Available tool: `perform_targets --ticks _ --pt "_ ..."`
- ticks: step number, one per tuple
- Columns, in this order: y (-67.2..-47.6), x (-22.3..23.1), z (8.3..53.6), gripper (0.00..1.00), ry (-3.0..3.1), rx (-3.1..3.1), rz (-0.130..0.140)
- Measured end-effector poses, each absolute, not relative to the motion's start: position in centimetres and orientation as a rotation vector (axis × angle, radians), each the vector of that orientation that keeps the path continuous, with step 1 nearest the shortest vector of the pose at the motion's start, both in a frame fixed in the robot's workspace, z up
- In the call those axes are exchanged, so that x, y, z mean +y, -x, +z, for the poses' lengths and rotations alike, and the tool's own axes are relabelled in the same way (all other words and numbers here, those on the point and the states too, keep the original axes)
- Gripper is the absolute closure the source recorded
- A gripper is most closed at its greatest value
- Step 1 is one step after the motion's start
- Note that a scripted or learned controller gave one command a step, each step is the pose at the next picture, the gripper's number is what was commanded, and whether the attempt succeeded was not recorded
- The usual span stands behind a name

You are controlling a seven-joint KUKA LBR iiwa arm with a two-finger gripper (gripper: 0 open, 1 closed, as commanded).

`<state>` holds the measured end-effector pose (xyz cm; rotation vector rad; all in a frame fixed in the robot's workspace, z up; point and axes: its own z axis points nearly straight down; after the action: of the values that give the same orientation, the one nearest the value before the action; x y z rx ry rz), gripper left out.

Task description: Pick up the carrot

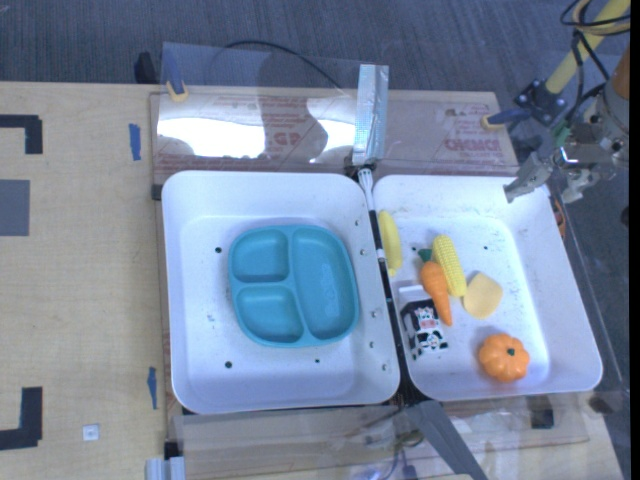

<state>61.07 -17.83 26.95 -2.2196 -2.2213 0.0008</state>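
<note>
The carrot point(437, 290) is orange with a small green top and lies slantwise in the left half of the right bin point(560, 298). A yellow corn cob point(449, 264) rests against its upper right side. The gripper point(545, 176) hangs at the end of the arm over the far right corner of this bin. It is well up and to the right of the carrot, and nothing is visible in it.
Around the carrot lie a yellow banana-like piece point(389, 241), a pale yellow wedge point(482, 294), an orange pumpkin point(503, 357) and a black-and-white carton point(425, 328). The left bin point(190, 268) holds a blue divided plate point(295, 284). A clear panel point(260, 108) stands behind the bins.
</note>
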Motion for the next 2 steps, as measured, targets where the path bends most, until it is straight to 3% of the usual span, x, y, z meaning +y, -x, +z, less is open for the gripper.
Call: perform_targets --ticks 1,2 --pt "-61.18 -17.82 28.08 1.00 2.221 -2.226 -0.003" --pt "-61.17 -17.81 28.01 0.00 2.220 -2.225 -0.001"
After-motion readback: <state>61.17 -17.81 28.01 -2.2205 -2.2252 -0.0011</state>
